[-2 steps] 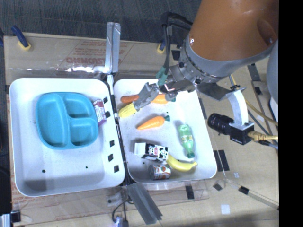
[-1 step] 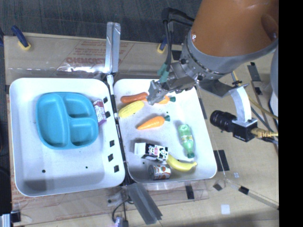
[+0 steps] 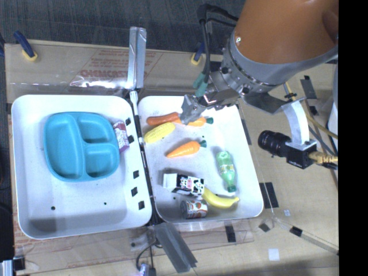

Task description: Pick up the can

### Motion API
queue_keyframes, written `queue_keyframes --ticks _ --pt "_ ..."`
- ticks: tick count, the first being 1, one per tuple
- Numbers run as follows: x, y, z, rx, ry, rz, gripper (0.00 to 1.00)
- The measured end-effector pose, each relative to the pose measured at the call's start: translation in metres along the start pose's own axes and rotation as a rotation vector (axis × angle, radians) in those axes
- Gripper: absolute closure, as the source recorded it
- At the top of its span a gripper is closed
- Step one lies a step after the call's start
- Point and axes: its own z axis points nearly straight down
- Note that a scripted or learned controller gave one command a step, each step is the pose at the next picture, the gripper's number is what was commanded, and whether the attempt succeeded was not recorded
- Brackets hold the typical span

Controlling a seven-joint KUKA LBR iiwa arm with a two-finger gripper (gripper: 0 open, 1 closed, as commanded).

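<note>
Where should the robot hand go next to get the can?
Probably toward the bin's near edge. The end effector hangs at the far side of the right bin, over the hot dog, while the can lies at the near edge beside the banana.

Two bins sit side by side; the left bin holds a divided tray toward its far left, with a small packet touching the tray's right edge. In the right bin, the gripper hangs over the far side, above a sausage; corn lies just near of it; a carrot sits mid-bin; a bottle lies right; a carton lies near-left; the can rests at the near wall, touching a banana on its right.
</note>
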Motion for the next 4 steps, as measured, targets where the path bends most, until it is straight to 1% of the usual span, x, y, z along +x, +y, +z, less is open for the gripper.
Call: queue_keyframes --ticks 1,4 --pt "-0.018 0.01 0.022 0.001 0.002 0.313 1.0" --pt "-0.017 0.012 -0.009 0.005 -0.001 0.291 1.0"
